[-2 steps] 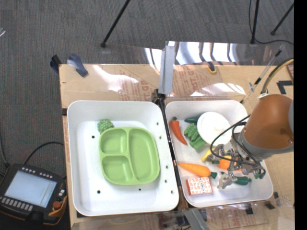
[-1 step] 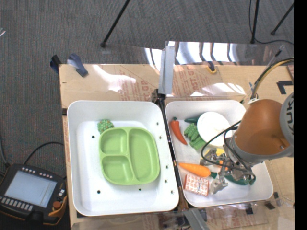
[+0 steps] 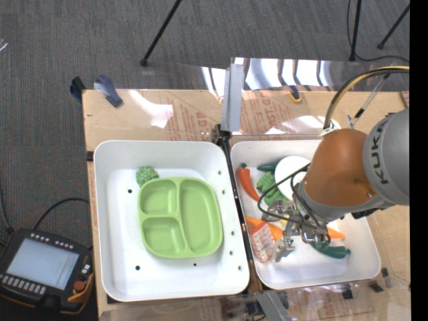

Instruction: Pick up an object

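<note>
We see gripper low in right bin, near its left wall; finger state: can't tell. Left bin: 1 green tray.

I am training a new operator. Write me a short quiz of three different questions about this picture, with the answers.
1. True or false: the green tray lies in the left bin.
2. Over which bin does the gripper hang?
A. left
B. right
C. neither
3. Fill in: the small green toy sits beside the tray's far-left ______.

Key:
1. True.
2. B, the right bin, among the toy vegetables, near the orange carrot.
3. Corner.
</note>
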You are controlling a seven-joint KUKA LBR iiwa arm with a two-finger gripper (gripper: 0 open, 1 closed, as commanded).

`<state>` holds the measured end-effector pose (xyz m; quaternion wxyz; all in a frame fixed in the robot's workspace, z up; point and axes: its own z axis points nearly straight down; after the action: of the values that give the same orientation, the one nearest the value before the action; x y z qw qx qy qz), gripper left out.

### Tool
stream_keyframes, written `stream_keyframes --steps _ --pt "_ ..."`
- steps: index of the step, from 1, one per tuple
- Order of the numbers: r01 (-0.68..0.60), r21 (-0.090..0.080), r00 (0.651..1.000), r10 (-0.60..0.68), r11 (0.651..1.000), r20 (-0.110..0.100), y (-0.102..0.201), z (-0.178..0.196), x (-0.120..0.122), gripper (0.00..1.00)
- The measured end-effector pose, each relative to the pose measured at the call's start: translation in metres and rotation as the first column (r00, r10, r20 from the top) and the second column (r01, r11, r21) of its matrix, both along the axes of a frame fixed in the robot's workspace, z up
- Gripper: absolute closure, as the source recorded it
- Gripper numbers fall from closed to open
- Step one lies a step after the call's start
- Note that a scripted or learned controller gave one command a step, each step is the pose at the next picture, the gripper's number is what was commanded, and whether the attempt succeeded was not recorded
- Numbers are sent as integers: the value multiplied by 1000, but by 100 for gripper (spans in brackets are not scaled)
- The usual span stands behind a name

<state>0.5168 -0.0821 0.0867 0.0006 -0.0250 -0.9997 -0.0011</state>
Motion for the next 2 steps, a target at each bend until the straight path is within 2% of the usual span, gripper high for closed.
stream_keyframes --steps 1,2 --pt "-6 0 1000 6 1000 -1 2 9 0 100" --pt "189 -1 982 -189 982 0 -5 0 50 100"
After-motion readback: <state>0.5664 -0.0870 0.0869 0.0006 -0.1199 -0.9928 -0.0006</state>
